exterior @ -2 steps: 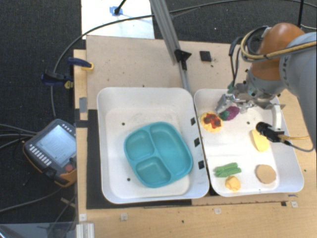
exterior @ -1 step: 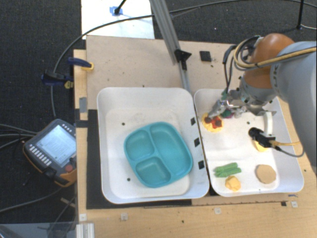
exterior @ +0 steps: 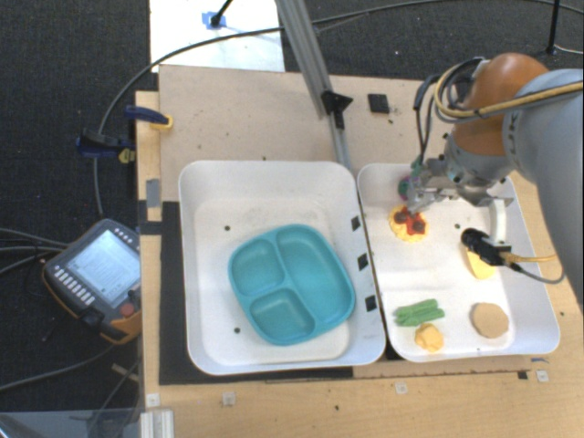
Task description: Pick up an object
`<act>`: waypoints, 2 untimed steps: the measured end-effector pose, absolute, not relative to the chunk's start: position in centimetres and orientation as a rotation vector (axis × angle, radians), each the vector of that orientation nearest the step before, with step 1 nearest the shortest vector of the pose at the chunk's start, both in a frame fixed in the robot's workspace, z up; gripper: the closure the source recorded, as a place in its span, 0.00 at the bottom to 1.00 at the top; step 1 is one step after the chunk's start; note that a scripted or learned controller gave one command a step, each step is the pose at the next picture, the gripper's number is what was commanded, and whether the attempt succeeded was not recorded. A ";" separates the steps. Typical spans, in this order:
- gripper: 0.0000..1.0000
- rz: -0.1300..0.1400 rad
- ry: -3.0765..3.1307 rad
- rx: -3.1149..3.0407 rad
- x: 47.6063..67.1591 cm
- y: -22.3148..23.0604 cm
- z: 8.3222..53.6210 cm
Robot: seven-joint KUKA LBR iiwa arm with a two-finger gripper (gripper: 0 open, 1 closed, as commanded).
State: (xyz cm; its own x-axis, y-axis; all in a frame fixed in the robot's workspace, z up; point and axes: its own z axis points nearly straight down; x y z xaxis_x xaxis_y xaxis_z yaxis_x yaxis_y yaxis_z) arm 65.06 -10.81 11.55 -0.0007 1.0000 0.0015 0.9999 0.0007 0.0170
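While the grey arm [exterior: 538, 108] reaches in from the right with its orange band high above the right bin [exterior: 538, 336], its end effector [exterior: 412, 199] hangs low over the far left part of that bin. It is just above a small yellow and red object [exterior: 408, 224], maybe touching it, but I cannot tell if something is between the fingers, or if they are apart or together, because the wrist hides them. Near the right wall lies a yellow piece [exterior: 478, 261], partly covered by a black part. A green object [exterior: 419, 313], a small yellow object [exterior: 429, 338] and a tan round object [exterior: 490, 319] lie at the near end. The left bin [exterior: 205, 245] carries a teal divided tray [exterior: 290, 283].
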 end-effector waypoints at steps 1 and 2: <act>1.00 0.009 2.222 2.210 65.9 -10.5 17.9; 1.00 0.007 2.225 2.211 66.0 -10.5 22.1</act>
